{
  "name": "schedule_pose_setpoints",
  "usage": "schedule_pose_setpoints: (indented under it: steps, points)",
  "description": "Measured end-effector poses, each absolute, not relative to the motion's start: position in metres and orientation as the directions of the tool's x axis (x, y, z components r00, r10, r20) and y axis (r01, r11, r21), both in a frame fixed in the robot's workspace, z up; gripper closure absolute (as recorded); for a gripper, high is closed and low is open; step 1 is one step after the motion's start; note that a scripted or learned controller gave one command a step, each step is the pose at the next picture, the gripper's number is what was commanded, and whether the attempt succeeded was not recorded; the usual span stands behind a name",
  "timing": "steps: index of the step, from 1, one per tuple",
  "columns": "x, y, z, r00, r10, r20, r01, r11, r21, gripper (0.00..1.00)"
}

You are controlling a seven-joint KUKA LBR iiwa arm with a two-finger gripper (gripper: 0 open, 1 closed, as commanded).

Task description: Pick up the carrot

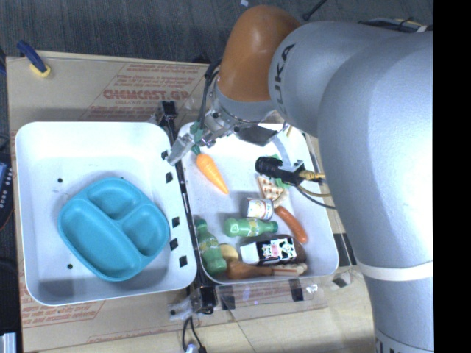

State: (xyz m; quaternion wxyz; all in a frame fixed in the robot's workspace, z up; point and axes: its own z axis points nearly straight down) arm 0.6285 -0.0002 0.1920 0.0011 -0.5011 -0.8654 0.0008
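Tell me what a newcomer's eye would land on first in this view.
The big grey arm with its orange band fills the right side, its gripper hanging by the upper left corner of the right white bin. Just below the gripper lies the orange tapered carrot, apart from the cluttered toys lower in that bin. In the left white bin sits a light blue divided plastic plate.

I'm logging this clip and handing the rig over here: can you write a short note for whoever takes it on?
Claw: at the top left corner of the right bin, just above the carrot's green end; I can't tell its state.
Carrot: lying on the right bin's floor, not lifted.
Left bin: holds a blue divided plate.
Done: approach to the carrot.
Left: grip it and lift.
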Motion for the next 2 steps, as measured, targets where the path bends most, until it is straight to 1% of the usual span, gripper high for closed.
schedule_pose_setpoints:
  steps: [2]
  points:
    - [0.6285,-0.0002,0.1920,-0.498,0.867,0.001,0.867,0.498,-0.003,0.00]
